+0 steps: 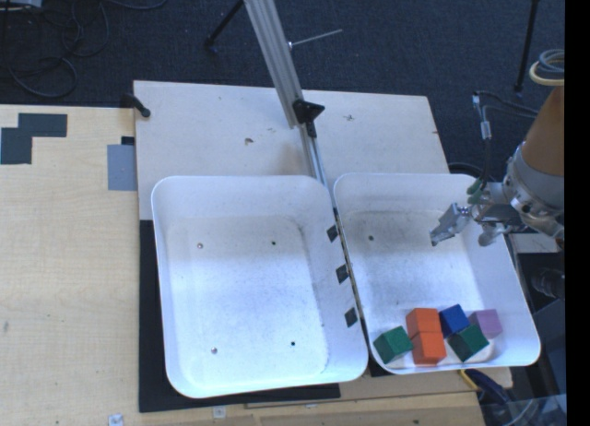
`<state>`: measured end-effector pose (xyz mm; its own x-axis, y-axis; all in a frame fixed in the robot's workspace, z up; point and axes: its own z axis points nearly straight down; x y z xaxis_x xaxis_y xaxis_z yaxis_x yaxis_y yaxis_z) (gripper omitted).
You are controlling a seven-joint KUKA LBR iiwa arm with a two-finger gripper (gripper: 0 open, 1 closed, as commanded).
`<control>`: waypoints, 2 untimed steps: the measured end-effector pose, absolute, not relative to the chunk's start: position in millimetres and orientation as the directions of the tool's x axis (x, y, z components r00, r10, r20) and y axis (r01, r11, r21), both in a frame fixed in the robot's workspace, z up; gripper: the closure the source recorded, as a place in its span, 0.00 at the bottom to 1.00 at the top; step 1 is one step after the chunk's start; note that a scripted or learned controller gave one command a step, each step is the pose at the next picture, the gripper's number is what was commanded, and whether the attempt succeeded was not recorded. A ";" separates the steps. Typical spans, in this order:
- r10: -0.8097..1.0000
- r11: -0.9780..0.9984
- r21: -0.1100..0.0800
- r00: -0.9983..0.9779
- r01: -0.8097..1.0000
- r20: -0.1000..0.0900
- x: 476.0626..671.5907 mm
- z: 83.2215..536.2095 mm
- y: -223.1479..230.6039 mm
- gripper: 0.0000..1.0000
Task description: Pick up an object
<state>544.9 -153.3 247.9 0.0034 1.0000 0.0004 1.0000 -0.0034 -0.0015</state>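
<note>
Desk point(64, 258) of pale wood at the left, bearing a white board and two shallow white bins side by side: left bin point(184, 195), right bin point(516, 300). Grey arm point(539, 171) reaching in from the right, wrist over the right bin's far edge. Gripper point(454, 224) hanging above the upper middle of the right bin, fingers seemingly apart with nothing between them, though small and hard to read for certain. Well apart from the gripper, a cluster of blocks in the near corner of the right bin, counted: one orange block point(426, 334), tallest and possibly two stacked; two green, namely green block point(393, 343) at the cluster's left and dark green block point(467, 342) toward its right; one blue block point(453, 319); one purple block point(488, 323). Judged from this: task barely begun, nothing lifted, no block touched. Left to do: travel toward the near corner, descend over one block, close, raise.
</note>
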 end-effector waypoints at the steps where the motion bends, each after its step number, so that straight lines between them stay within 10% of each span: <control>1: 1.000 -0.005 -0.002 0.005 1.000 0.001 545.0 257.5 -153.9 1.00; 2: 1.000 0.005 -0.001 -0.005 1.000 0.001 627.7 225.1 -118.6 1.00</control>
